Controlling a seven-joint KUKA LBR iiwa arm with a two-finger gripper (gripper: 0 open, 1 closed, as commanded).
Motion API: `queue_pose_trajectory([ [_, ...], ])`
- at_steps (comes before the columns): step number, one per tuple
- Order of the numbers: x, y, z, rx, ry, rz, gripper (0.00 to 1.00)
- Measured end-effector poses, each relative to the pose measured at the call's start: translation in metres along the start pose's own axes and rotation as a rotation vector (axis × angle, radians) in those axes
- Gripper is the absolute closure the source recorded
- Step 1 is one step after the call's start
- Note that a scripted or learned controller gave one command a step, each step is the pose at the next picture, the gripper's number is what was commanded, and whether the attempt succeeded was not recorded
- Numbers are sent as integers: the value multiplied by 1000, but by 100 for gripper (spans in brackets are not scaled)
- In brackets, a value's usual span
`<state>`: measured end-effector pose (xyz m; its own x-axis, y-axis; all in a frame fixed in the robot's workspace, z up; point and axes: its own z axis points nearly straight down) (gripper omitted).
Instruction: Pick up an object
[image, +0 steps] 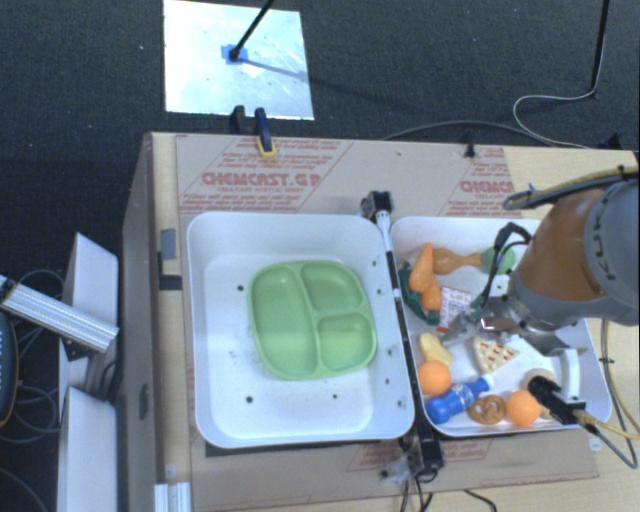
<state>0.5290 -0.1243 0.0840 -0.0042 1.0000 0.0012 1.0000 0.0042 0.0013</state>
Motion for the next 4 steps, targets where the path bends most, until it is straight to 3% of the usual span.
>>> queue_pose_trajectory([
  [1,31,52,-1,-1,-1,0,0],
  [2,41,91,0,-1,-2,0,0],
  [3,31,129,3,56,-4,-1,0],
  [4,-52,-16,-9,1,-4,5,0],
])
